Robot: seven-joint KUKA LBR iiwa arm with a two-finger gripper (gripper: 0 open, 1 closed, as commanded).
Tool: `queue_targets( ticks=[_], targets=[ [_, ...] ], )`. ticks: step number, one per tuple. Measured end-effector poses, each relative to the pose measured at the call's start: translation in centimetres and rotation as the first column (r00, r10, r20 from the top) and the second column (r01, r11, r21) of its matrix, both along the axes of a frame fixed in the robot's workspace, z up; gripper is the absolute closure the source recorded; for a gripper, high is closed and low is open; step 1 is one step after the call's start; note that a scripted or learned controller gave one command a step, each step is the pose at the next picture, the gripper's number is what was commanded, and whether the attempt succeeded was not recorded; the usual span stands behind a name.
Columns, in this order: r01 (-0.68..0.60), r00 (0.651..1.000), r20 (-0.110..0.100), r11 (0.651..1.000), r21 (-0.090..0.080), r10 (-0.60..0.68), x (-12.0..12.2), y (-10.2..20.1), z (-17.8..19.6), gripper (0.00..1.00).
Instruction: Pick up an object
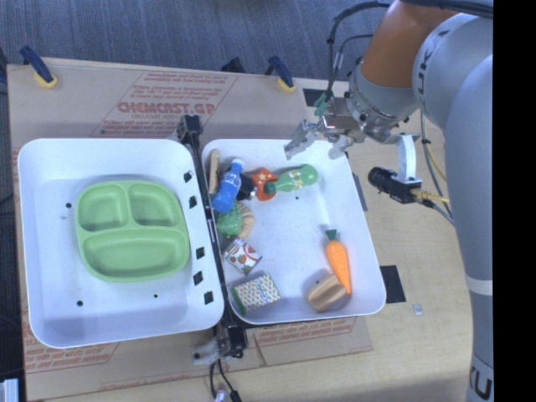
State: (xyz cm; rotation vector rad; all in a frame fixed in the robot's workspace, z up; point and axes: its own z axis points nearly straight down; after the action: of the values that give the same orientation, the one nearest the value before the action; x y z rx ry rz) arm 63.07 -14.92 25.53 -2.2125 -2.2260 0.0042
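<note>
Two shallow white plastic bins sit side by side on the table [419,325], over brown cardboard [159,99]. Nearest, in the right bin [289,245], we find a patterned box [255,292], a tan bread-shaped piece [325,291] and an orange carrot [337,262] with a green top. Further back lie a small red-and-white carton [243,257], a blue bottle [226,187] with a white cap, and a smooth green bottle [293,178] lying on its side. The left bin [42,224] holds a green three-compartment tray [131,230]. The cardboard reads "CHEMCAST GP" in red. The gripper [316,141] hangs over the right bin's far rim, jaws apart, holding nothing, near the green bottle.
</note>
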Motion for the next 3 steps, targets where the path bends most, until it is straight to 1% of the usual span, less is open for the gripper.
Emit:
queue_targets(
  ticks=[1,2,3],
  targets=[
    [-0.245,0.97,0.001,0.97,0.001,0.245,-6.8,-3.3,-6.1,0.0],
    [-0.361,0.932,0.001,0.932,0.002,0.361,-10.6,-6.2,-15.7,0.0],
    [-0.366,0.931,0.001,0.931,0.002,0.366,-10.5,-6.1,-14.7,1.0]
  ],
)
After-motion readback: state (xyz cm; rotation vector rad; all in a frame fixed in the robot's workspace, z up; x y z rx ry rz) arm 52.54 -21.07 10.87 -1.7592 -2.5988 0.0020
